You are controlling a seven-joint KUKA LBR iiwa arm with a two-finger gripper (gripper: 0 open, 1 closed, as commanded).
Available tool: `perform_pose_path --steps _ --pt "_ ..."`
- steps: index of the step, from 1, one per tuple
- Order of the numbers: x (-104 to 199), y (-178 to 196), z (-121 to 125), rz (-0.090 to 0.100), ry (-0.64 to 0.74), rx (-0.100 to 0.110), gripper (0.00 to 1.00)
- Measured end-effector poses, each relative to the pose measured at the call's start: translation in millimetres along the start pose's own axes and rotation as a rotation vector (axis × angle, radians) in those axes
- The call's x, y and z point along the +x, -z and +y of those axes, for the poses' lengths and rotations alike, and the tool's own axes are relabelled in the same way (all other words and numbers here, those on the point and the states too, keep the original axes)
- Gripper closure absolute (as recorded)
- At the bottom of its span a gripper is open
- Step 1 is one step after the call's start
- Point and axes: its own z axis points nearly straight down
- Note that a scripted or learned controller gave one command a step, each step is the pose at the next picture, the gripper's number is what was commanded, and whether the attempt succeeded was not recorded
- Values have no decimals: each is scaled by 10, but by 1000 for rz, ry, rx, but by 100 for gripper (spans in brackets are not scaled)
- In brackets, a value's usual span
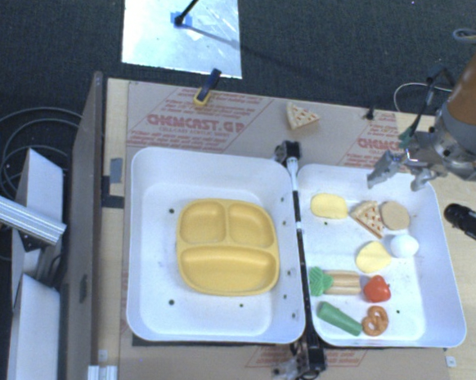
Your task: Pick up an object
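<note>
Nearest the camera, the front rim of the right bin (448, 337) is seen, and just inside it a green pepper-like piece (339, 318) is laid at a slant beside a brown pretzel (375, 320). Behind these, a red tomato-like piece (378, 289) is set touching the end of a tan stick with a green leafy end (333, 282). Further back, a pale yellow lump (373, 257) is found against a white egg (403, 245). Beyond that, a yellow oval piece (329, 206), a waffle wedge (369, 217) and a round tan biscuit (395, 215) are lined up near the far rim, the wedge and biscuit touching. Bare white floor is left along the right wall and in the near right corner of this bin; the middle is crowded.

In the left bin (154, 219), a yellow divided plate (227, 246) is placed centrally, with open floor kept all round it.

Above the far right corner of the right bin, the gripper (402, 171) is held over the rim, its two fingers spread apart and nothing seen between them; the biscuit lies just below it. Farther still, on the cardboard beyond both bins, a small pizza-slice piece (302, 115) and a yellow clip (205, 92) are seen.
</note>
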Motion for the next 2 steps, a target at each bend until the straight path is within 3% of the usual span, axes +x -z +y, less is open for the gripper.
perform_pose_path --steps 1,2 --pt "-161 -618 -813 2 -7 12 0" --pt "-291 -1538 -920 2 -4 8 0"
